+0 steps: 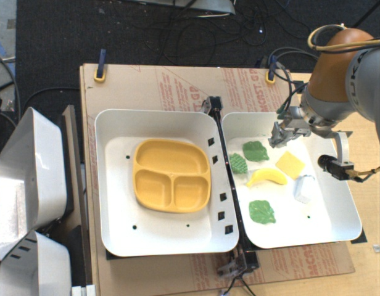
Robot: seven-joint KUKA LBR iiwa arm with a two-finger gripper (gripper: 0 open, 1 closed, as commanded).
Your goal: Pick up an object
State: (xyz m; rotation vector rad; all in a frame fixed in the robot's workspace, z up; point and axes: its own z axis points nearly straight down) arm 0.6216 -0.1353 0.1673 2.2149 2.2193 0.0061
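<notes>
Right bin (338, 227): gripper (280, 135) above green piece (256, 151)

1 fixed camera, mounted above the bench (147, 82), looking down at a slant; far side of the bench sits toward the top of the picture, near side toward the bottom; mid distance, so both white bins fit whole, left bin (110, 165) and right bin (326, 217) side by side across the middle; dark floor and cables visible beyond the far edge; arm (341, 66) enters from the upper right.
</notes>
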